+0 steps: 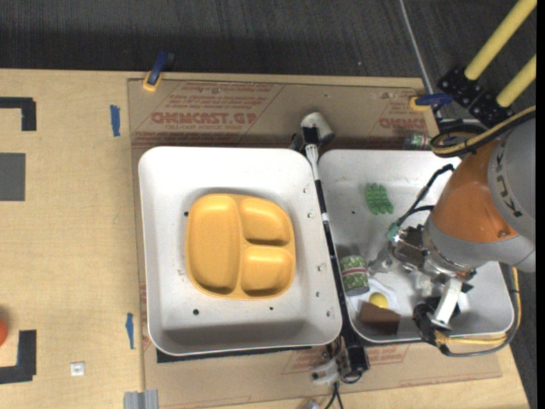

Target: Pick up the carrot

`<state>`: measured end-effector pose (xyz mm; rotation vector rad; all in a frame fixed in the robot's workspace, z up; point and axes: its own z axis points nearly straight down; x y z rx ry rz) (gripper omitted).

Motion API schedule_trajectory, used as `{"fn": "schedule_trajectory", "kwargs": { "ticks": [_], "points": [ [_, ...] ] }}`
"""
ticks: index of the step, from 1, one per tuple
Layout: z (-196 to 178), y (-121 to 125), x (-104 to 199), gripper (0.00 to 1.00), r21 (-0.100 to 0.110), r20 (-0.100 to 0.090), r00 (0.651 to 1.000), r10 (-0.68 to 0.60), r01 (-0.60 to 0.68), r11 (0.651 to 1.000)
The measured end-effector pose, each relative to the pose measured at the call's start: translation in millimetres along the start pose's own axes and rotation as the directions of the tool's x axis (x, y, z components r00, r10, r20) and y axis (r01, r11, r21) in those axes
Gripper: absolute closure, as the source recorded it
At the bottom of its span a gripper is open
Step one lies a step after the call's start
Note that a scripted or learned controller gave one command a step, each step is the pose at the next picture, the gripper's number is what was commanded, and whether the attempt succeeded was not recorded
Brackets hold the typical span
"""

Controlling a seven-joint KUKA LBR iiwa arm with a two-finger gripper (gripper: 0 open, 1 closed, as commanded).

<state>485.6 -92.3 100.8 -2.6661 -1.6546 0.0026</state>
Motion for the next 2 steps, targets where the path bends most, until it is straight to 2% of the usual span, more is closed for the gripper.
{"fn": "schedule_trajectory", "kwargs": {
  "ticks": [1,2],
  "points": [
    [-84,48,133,0.00,-0.003,0.000,0.952,0.307,-0.307,0.952],
    [-83,1,114,0.00,0.000,0.002,0.945,0.327,-0.327,0.945]
  ]
}}
